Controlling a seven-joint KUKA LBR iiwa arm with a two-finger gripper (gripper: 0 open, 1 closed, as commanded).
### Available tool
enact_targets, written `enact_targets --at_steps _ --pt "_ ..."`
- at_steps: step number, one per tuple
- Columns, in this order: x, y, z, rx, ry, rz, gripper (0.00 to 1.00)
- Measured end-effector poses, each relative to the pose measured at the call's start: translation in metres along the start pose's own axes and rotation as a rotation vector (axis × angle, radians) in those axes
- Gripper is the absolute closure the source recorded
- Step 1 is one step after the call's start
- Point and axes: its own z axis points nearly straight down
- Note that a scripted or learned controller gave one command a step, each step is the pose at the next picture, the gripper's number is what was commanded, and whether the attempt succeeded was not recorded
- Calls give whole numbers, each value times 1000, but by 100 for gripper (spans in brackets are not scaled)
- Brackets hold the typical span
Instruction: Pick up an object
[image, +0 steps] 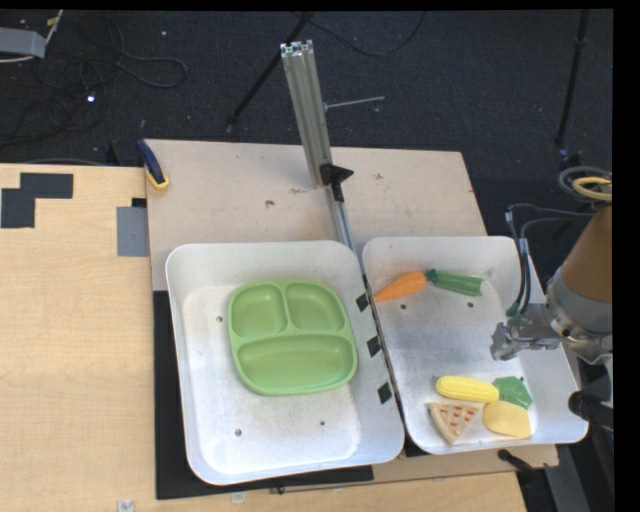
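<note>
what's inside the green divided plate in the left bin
Nothing lies in the green plate: all three compartments show bare. The toy food, a carrot, corn and pizza slice, sits in the right bin. What the plate covers can't be seen.

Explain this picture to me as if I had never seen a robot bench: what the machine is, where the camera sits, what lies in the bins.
One camera looks down at a slant on a bench with two shallow white bins. The grey robot arm reaches in from the right; its gripper hangs over the right bin, beside the toys rather than on them. That bin holds a toy carrot with a green top, a toy corn cob, a toy pizza slice, a yellow piece and a green piece. The left bin holds a green divided plate. I see nothing in the gripper.
</note>
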Motion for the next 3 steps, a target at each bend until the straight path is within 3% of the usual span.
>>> enact_targets --at_steps 1,2,3 --pt "-2 7 -62 -2 -1 -1 100" --pt "-2 7 -64 3 1 -1 100" --pt "46 12 -57 5 3 -4 100"
